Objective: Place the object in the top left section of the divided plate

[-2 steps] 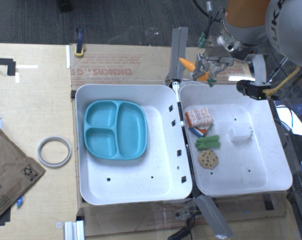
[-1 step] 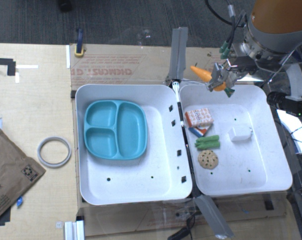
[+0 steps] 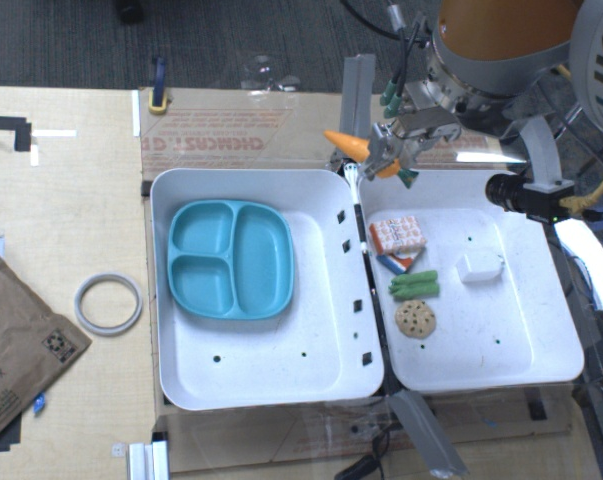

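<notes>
Item: toy carrot (image 3: pixel 347 144), orange, tapered, small. Location: raised over the back rim where the two bins meet, clamped in the end effector (image 3: pixel 379 156) by its thicker end, pointed tip aimed toward the left of the view. The end effector is closed on it.

Handling, by judgement: moulded plastic play food; light, rigid, smooth and somewhat slippery. The taper means a hold near the tip would likely squeeze it out; the thick end, across the width, is the sounder place. Not fragile; a short drop should do no harm, though it may roll or bounce.

Destination: divided plate (image 3: pixel 230 259), turquoise, three sections, lying in the left bin (image 3: pixel 271 373). The upper left section is the small one nearest the bin's back left corner; nothing lies in it.

Other stock, right bin (image 3: pixel 501 353): a red-and-white striped box (image 3: pixel 397 234), a green pea pod (image 3: pixel 414 285), a biscuit (image 3: pixel 415 319), a small white block (image 3: pixel 479 267).

On the worktop (image 3: pixel 61 188): a grey ring (image 3: pixel 108 302), a brown paper bag (image 3: pixel 16 340).
</notes>
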Available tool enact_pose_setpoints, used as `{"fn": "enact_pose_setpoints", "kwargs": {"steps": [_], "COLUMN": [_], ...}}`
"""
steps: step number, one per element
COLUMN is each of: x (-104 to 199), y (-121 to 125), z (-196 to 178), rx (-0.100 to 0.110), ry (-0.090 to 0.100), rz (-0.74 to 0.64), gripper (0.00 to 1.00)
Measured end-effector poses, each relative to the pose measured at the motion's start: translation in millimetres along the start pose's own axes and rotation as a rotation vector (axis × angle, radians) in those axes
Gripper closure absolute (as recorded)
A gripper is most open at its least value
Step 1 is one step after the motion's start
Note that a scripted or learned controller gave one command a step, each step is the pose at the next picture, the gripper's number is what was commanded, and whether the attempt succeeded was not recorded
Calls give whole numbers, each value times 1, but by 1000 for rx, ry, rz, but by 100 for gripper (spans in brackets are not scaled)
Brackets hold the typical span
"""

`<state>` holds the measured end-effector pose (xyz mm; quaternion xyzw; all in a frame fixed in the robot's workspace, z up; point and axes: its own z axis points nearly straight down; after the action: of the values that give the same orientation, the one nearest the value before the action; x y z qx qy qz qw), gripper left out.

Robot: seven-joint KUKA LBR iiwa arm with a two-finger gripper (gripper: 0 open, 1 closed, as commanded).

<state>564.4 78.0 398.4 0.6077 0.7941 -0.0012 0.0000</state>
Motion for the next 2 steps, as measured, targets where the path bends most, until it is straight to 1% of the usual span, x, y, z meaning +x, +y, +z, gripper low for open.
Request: {"fn": "enact_pose_setpoints", "kwargs": {"steps": [1,2], "x": [-12,-13], "y": [39,-33], "z": [8,-39], "rx": [0,0], "ry": [-1,0], "rz": [-20,-9], "gripper": [100,100]}}
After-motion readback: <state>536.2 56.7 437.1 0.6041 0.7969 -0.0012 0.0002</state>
